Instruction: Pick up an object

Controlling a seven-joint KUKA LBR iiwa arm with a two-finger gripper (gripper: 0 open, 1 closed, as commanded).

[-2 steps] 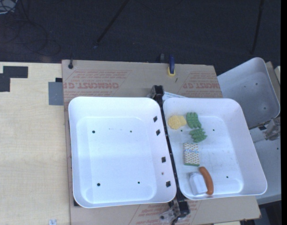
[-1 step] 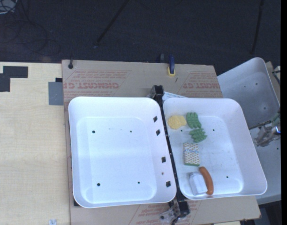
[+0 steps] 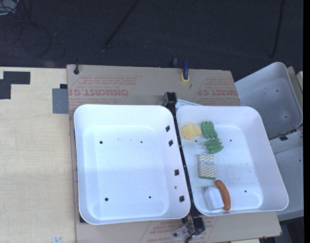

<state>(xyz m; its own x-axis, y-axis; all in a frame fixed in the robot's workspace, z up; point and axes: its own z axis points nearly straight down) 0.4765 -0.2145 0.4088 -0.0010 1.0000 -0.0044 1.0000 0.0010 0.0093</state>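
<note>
Clamped at the near edge of the cardboard sheet (image 3: pixel 119 87), a small black clip (image 3: pixel 193 227) sits where the two bins meet. Leftmost is the pale wooden bench (image 3: pixel 28 161), then the left bin (image 3: pixel 76 161), its floor bare but for small dark holes. All the candidates are in the right bin (image 3: pixel 276 171), ranged along its left edge beside the divider: a yellow disc (image 3: pixel 191 131) near the far-left corner, a patterned block (image 3: pixel 206 166) at mid-edge, two green pieces (image 3: pixel 209 129) just right of the disc, one nearer than the other, and at the near-left corner a grey block (image 3: pixel 212 198) with an orange sausage (image 3: pixel 223 194) touching its right side.

The gripper's state cannot be told from this picture. Since the arm enters from the right, I judge every object lies leftward across the bin's open floor. The sausage looks the likeliest pick: its long axis runs far to near, tilted slightly rightward at the near end, so a grasp would best close across it, left to right
</note>
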